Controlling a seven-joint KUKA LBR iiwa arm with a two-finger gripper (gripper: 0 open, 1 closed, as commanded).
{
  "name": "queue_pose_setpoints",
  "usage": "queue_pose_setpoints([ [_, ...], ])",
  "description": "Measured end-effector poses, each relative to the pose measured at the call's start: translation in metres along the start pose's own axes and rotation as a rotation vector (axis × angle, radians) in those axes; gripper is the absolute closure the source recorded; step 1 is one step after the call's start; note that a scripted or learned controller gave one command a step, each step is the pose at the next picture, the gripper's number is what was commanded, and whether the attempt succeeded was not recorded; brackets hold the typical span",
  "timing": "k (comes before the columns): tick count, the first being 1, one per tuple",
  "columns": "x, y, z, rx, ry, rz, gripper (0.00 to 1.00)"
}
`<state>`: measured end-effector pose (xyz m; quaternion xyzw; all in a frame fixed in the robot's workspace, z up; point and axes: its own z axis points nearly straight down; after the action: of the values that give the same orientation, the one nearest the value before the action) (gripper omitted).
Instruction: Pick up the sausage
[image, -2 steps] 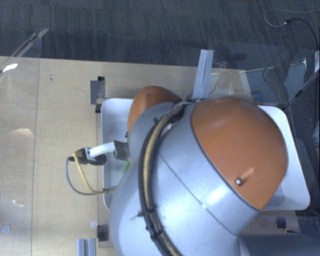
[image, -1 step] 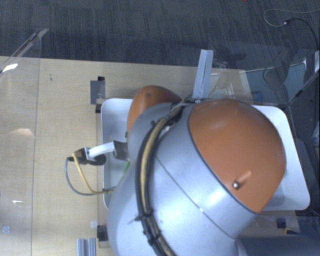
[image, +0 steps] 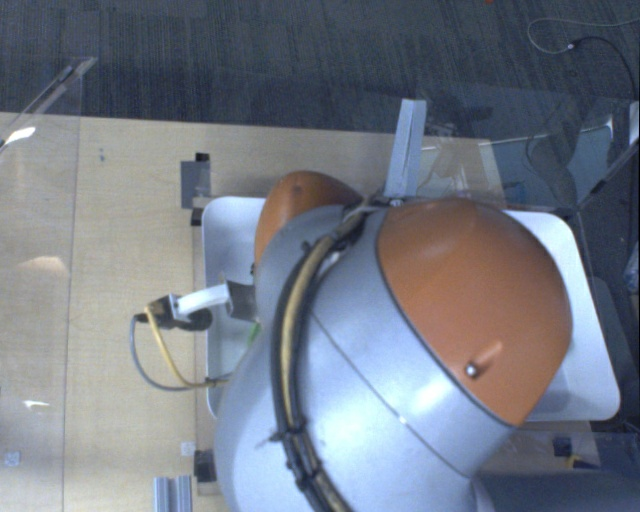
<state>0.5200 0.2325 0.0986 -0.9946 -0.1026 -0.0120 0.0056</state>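
- My arm (image: 400, 380) covers most of both white bins (image: 222, 215), reaching down over the left one.
- I cannot tell where the sausage lies, nor how my jaws stand.
- Best I descend slowly, centred, before closing.

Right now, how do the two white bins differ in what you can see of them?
The left bin shows just a narrow strip of rim and floor beside the arm; the right bin shows a broader corner and edge. The left bin's visible part sits against the wooden bench, the right bin's near dark equipment. Both are white, largely covered by the arm.
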Motion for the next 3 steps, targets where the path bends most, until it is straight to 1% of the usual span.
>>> queue_pose_setpoints([
  [1, -0.022, -0.008, -0.001, -0.005, 0.008, -0.314, 0.0],
  [2, -0.001, 0.037, -0.086, -0.005, -0.022, -0.114, 0.0],
  [3, -0.013, 0.13, -0.087, -0.003, -0.027, -0.403, 0.0],
])
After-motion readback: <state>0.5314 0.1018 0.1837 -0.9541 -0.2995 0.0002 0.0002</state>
